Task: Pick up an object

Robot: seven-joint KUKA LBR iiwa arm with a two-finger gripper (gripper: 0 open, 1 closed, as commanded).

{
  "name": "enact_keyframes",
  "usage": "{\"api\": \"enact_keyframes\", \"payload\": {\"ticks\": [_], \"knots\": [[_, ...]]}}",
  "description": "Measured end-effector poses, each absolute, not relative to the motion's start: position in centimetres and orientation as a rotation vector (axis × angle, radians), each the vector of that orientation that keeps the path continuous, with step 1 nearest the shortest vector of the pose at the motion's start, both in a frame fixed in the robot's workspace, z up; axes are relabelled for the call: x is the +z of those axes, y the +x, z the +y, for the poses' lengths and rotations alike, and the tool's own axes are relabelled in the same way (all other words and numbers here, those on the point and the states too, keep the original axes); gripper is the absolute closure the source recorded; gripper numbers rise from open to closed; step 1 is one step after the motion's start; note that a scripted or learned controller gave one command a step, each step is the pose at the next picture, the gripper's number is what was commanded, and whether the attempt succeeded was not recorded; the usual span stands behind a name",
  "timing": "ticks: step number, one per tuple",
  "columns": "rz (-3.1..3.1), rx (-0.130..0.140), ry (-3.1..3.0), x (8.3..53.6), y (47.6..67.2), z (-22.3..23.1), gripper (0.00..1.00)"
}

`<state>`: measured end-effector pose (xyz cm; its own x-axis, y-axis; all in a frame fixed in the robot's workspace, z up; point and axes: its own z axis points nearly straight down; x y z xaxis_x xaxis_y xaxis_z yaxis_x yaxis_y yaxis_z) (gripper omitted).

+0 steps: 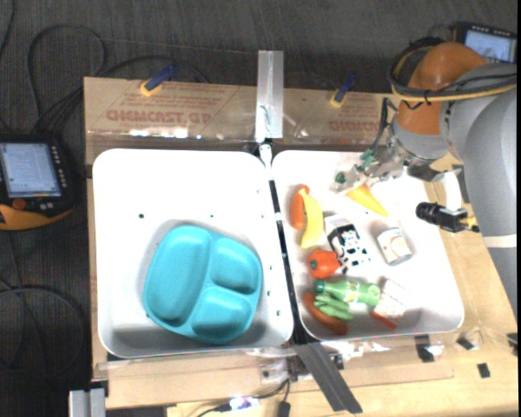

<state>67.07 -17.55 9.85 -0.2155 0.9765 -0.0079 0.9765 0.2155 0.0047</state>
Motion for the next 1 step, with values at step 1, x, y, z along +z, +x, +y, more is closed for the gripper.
{"api": "enact_keyframes", "payload": {"ticks": [1], "knots": [[2.511, 0.001, 1.886, 22.42, 66.9, -8.61, 1.0]]}}
